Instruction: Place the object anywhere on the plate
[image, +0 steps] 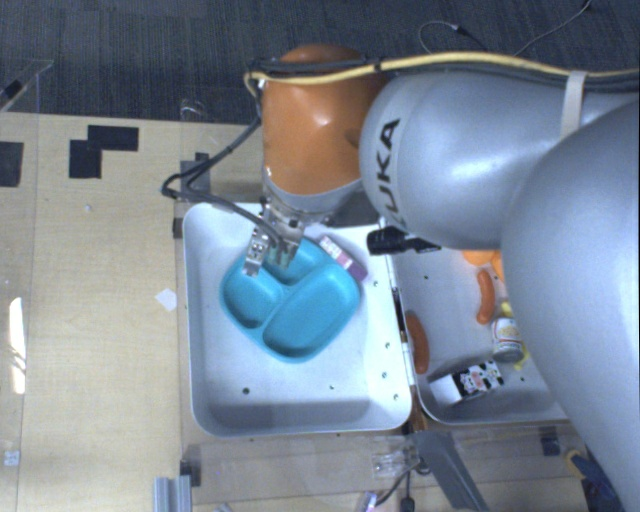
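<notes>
A blue divided plate (295, 300) lies in the left white bin (230, 400), toward its back half. A small white and purple object (342, 258) rests at the plate's back right edge, partly under the arm. My gripper (270, 254) hangs below the orange wrist band, over the plate's back left compartment. Its fingers (256, 258) stand apart, open, with nothing between them. The object is a short way to the right of the gripper, apart from it.
The right bin (500, 405) holds an orange sausage-shaped piece (485, 296), a brown one (420, 342) by the dividing wall, a small bottle (507, 340) and a black and white box (476, 379). The big grey arm covers much of that bin.
</notes>
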